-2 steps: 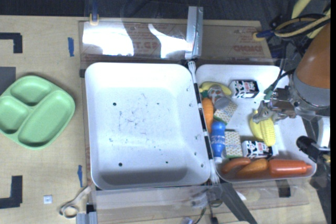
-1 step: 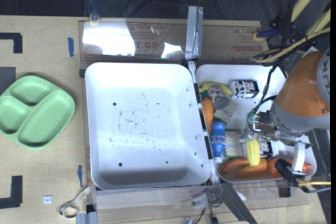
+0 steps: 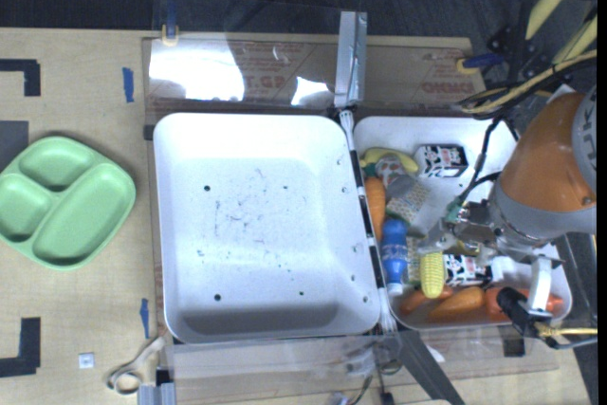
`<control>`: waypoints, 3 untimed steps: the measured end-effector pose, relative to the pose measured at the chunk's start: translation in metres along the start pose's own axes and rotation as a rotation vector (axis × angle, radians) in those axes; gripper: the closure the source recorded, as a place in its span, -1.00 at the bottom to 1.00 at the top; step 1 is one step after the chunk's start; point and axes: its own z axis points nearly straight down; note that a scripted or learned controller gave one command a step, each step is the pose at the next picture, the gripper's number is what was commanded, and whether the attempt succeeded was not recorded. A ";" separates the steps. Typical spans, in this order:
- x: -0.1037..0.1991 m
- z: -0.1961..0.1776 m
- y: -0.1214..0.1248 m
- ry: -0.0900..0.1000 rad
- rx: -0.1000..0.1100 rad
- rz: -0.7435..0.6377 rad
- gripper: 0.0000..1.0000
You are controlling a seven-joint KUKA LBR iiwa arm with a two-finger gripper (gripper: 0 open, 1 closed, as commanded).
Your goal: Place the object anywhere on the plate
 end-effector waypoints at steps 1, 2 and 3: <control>0.000 -0.009 0.000 0.000 0.000 0.002 1.00; -0.113 0.053 0.043 -0.002 -0.008 -0.050 1.00; -0.113 0.043 0.044 -0.002 -0.009 -0.048 1.00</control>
